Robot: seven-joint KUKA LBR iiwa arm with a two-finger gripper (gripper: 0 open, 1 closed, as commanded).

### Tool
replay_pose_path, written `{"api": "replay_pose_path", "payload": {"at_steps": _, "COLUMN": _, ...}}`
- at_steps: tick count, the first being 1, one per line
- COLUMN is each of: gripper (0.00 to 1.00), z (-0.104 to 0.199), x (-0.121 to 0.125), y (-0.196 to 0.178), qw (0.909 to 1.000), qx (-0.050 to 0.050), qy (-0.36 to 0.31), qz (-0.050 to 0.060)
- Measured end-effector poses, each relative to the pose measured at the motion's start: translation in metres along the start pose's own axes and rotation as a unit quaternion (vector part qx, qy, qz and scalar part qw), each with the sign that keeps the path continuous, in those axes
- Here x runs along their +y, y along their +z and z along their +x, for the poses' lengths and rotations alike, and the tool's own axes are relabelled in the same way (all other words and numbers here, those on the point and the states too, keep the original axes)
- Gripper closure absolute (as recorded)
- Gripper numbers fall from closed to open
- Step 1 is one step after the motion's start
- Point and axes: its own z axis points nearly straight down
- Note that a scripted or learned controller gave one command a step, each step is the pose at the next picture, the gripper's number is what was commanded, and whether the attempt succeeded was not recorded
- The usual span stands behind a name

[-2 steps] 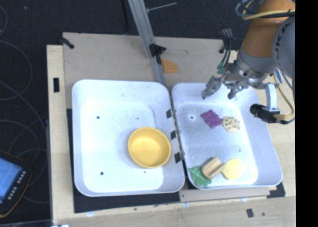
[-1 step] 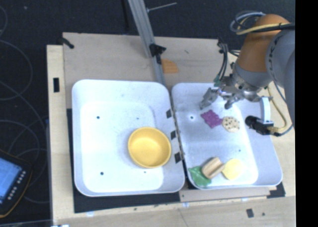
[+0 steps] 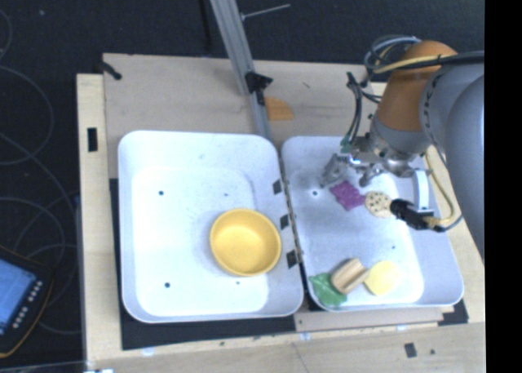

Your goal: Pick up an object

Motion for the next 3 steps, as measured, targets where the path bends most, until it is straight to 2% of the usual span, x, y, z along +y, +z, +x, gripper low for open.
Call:
{"api": "replay_pose_path", "payload": {"at_steps": 1, "gripper": 1.00, "z": 0.000, "x": 0.002, "y": -0.015, "qw": 1.0000, "qx": 0.001, "qy": 0.001, "qz": -0.004}}
{"api": "replay_pose_path", "payload": {"at_steps": 3, "gripper": 1.00, "z": 0.004, "x": 0.005, "y": -0.116, "qw": 1.0000, "qx": 0.001, "qy": -0.003, "qz": -0.006}}
